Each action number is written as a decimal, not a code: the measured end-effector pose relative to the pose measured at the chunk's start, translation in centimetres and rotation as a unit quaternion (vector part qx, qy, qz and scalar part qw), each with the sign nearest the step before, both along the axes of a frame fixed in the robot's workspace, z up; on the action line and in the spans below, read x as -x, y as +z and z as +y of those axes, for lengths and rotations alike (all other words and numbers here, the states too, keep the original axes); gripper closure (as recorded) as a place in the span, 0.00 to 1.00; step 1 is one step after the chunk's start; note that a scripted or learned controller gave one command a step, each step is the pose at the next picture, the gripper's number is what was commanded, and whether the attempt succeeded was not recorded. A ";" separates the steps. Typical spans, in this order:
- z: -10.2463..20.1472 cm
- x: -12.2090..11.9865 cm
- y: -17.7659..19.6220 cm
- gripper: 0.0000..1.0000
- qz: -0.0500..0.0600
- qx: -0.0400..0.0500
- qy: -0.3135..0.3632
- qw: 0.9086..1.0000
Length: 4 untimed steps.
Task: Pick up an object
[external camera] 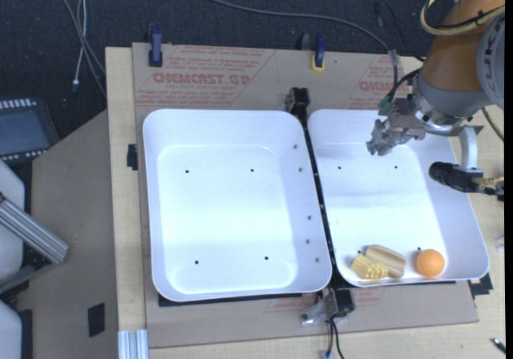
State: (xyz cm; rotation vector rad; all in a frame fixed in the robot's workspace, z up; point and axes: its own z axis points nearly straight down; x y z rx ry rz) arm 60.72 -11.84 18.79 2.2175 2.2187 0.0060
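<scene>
Nearest the lens, in the right bin, lie a yellow corn piece, a tan bread roll touching it and an orange ball; far across that bin hangs the gripper, grasp unreadable, and beyond it the board reads "CHEMCAST GP"

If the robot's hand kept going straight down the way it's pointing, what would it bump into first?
Probably just the bare white floor of the right bin. The hand hangs over its far end, well away from the orange ball and corn. Depth is hard to judge.
</scene>
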 end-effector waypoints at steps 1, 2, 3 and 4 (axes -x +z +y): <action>0.0 -0.1 3.3 1.00 0.001 0.000 0.000 1.000; 4.6 -1.1 2.6 1.00 0.003 -0.001 0.002 1.000; 8.7 -2.1 2.9 1.00 0.002 -0.001 0.001 1.000; 13.6 -3.8 3.9 1.00 0.002 -0.001 0.001 1.000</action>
